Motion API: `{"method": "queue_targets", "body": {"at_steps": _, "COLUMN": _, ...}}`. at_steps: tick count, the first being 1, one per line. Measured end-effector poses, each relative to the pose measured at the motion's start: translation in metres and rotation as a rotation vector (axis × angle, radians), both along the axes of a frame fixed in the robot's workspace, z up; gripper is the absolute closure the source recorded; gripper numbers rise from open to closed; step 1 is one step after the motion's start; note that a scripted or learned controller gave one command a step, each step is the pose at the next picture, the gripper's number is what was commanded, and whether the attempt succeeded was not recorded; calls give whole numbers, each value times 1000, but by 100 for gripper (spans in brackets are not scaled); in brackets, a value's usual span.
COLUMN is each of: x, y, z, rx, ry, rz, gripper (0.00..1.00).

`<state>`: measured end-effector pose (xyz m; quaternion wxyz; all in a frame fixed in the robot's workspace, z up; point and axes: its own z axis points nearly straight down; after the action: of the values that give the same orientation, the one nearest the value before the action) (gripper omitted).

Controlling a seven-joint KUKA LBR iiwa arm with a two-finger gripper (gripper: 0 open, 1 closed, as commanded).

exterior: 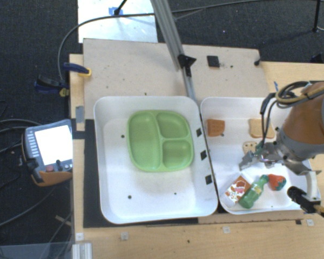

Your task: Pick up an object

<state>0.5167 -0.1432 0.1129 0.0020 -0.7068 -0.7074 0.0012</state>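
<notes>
The right bin [227,109] holds several small objects. A brown toast slice [215,127] lies at its far left and a paler one [255,127] toward the far right. A small tan block with holes [249,146] sits mid-bin. Near the front lie a red-and-white packet [236,190], a green bottle [252,193] and a red strawberry-like toy [277,182]. My gripper [253,159] hangs low over the bin's middle, just in front of the tan block and behind the bottle. Nothing shows between its tips.
The left bin [110,188] bears a green divided plate [160,141]. A slanted metal pole [173,34] crosses the back board. A handheld pendant [50,151] and cables lie on the floor at the left. The arm's orange band [308,128] overhangs the right bin's right side.
</notes>
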Motion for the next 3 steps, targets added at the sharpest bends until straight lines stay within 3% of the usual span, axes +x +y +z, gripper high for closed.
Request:
{"method": "queue_targets", "body": {"at_steps": 1, "x": 2, "y": -1, "z": -26, "rx": -1, "ry": -8, "rz": 0, "gripper": 0}}
{"method": "queue_targets", "body": {"at_steps": 2, "x": 5, "y": 0, "z": -13, "rx": -2, "ry": -17, "rz": 2, "gripper": 100}}
{"method": "queue_targets", "body": {"at_steps": 3, "x": 10, "y": 5, "z": 49, "rx": -3, "ry": -12, "rz": 4, "gripper": 100}}
